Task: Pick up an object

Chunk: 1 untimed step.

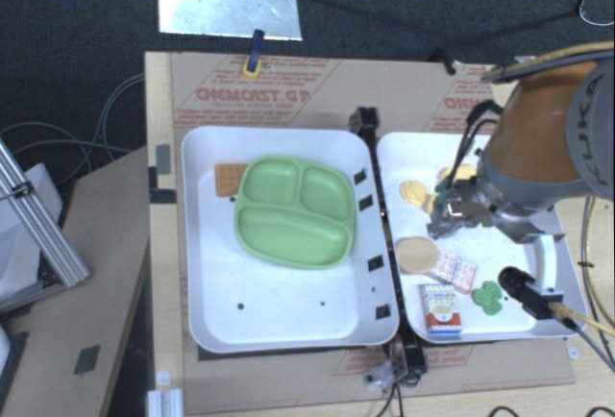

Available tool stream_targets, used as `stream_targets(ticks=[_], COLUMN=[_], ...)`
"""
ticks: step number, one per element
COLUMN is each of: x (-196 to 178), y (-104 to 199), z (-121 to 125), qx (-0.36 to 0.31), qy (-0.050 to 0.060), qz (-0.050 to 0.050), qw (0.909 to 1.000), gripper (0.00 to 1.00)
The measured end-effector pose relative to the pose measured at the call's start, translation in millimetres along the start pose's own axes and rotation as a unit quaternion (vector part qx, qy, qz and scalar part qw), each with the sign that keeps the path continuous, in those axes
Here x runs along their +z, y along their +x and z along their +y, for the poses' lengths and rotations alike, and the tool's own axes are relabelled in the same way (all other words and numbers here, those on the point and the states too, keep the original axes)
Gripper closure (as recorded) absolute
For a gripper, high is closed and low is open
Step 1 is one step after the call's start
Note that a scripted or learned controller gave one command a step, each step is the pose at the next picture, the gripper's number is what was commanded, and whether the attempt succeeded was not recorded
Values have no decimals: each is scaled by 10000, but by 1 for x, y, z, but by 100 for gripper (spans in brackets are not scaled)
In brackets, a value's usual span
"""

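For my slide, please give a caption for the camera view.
Arm's gripper low in right bin among small items; green tray in left bin.

fixed overhead camera, slanted down, both bins (288, 141)

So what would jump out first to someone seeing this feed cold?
Probably the green divided plate, filling much of the left bin. Next, the arm's broad orange band looming over the right bin, its end effector low among small items near a tan round piece.
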State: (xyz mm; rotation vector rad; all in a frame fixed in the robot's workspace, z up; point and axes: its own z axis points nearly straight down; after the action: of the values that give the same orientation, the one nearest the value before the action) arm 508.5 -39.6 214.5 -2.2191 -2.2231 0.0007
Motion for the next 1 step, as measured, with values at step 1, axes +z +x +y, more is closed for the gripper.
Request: stream_targets(ticks=[1], x=[-18], y=[-3], z=[-8], qx=[5], qy=[-20], qz=[0], qw=[10000], gripper=[100])
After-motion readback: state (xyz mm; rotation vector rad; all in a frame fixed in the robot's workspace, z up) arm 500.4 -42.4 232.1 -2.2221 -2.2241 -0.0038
